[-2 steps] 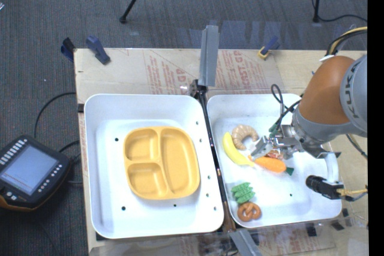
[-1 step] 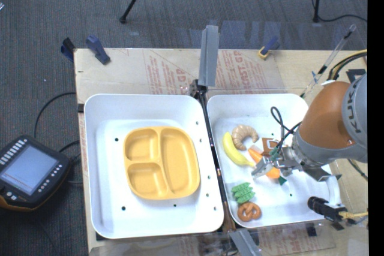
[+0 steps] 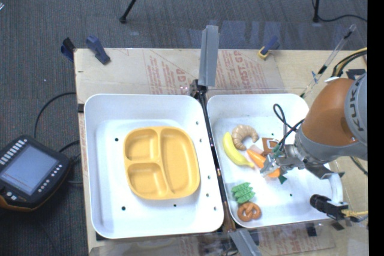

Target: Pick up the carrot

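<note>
a: where's the small orange plastic carrot [image 3: 257, 158]?

b: right-hand white bin [image 3: 300, 106], beside the yellow banana [image 3: 234, 150], just under the tan croissant [image 3: 245, 135].

a: and the two-finger gripper [image 3: 275, 165]?

b: low at the carrot's right end; can't tell its state.

a: risk?

b: crowding. it may nudge the banana or slip off.

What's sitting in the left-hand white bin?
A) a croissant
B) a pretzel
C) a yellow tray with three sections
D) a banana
C: the yellow tray with three compartments lies in the left bin, while the banana, pretzel and croissant all lie in the right bin.
</note>
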You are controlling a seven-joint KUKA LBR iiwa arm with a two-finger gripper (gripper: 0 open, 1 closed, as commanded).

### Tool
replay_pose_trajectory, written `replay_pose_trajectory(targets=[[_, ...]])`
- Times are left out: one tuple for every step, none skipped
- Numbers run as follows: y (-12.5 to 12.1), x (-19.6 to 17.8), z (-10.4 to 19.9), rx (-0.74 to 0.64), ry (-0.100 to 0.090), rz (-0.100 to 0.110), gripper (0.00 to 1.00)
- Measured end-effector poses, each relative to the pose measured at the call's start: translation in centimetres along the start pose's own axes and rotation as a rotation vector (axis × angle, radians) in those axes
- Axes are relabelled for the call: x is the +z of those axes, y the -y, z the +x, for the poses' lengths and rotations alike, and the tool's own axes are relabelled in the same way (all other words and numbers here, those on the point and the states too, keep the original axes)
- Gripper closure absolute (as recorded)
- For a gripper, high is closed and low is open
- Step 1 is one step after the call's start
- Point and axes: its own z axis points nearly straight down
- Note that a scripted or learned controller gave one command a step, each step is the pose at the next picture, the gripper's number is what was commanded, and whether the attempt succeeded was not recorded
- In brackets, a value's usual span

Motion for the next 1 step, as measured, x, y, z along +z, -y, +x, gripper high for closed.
replay_pose_trajectory(targets=[[-2.60, -9.55, 8.18, 0.030, 0.001, -0.013, 1.00]])
